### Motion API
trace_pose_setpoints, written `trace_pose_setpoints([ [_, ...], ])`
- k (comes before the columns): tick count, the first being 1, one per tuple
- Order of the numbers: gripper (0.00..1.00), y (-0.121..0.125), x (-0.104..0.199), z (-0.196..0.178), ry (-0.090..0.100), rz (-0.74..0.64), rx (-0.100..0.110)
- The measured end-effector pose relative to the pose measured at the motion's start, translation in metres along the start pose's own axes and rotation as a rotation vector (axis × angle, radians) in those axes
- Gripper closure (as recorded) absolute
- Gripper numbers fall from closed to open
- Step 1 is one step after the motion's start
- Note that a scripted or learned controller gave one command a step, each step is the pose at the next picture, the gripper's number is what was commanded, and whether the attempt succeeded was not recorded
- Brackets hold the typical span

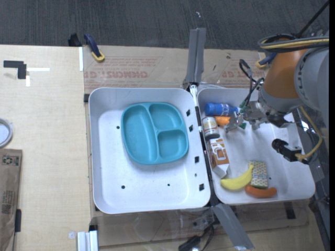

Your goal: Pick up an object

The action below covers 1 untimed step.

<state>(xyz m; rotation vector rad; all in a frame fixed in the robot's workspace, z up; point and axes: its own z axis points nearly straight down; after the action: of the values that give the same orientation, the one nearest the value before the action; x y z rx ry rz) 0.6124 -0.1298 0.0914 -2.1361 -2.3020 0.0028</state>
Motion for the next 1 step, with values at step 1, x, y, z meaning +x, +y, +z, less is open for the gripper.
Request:
trace_pose_setpoints([
  [1, 1.00, 0.0002, -0.0009, -0.0097, 0.000, 0.003, 0.000],
])
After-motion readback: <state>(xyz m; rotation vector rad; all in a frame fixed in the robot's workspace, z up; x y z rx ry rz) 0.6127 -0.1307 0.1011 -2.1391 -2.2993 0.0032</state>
